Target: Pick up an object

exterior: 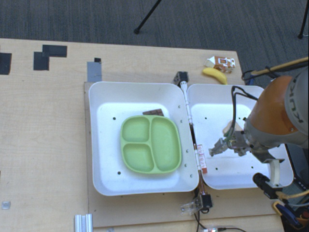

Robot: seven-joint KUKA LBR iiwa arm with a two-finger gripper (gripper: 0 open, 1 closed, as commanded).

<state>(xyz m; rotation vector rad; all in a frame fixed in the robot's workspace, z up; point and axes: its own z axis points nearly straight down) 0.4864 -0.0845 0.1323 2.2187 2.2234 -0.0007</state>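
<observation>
Gripper: the gripper (218, 147) sits low over the floor of the right bin (212, 175), pointing toward the left; whether it is spread or closed cannot be told at this size, and nothing is seen between its tips.
Arm: the grey arm with its orange band (273, 111) comes in from the right and covers the right part of that bin.
Task's thing: the green plate (150, 144), divided into three compartments, lies flat in the left bin (104, 129), well apart from the gripper and across the divide between the bins.
Second thing: a small dark brown object (153, 112) lies on the left bin's floor just beyond the plate's far edge, touching or nearly touching it.
Edges: the two bins' inner rims meet between plate and gripper; a strip with red marks (199, 158) runs along that join.
Open room: white floor of the right bin shows beyond and to the left of the gripper; the left bin has bare floor around the plate on every side.
Bench: light wood, with black patches (48, 56) at far left.
Beyond the bins: a banana (214, 74) and a small packet (223, 62) lie on the bench past the right bin.
Room: dark grey carpet beyond the bench.
</observation>
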